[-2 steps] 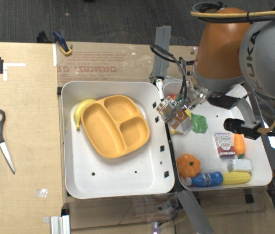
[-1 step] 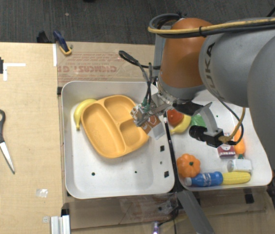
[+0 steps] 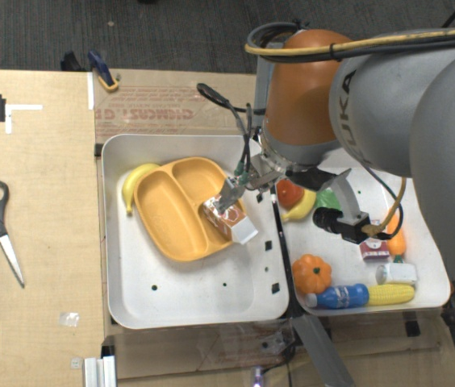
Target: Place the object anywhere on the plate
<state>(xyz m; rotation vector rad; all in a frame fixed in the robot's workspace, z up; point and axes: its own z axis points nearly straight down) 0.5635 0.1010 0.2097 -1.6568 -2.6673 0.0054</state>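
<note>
- Gripping a small brown-and-white carton [image 3: 229, 218] between the fingers of the gripper [image 3: 231, 196].
- Hovering at the right rim of the yellow plate [image 3: 171, 208] just below.
- Reaching in from the right, wrist angled down-left.

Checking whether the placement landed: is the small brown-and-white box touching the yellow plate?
Touching. The camera view shows the box lying across the plate's right rim, its brown end overlapping the plate and its white end hanging over onto the bin floor.

Even, bright light from above. Soft shadows under arm [image 3: 389, 95]. Mild glare on white bins [image 3: 179, 297]. Slightly soft, grainy focus; far floor [image 3: 211, 14] dim.
</note>
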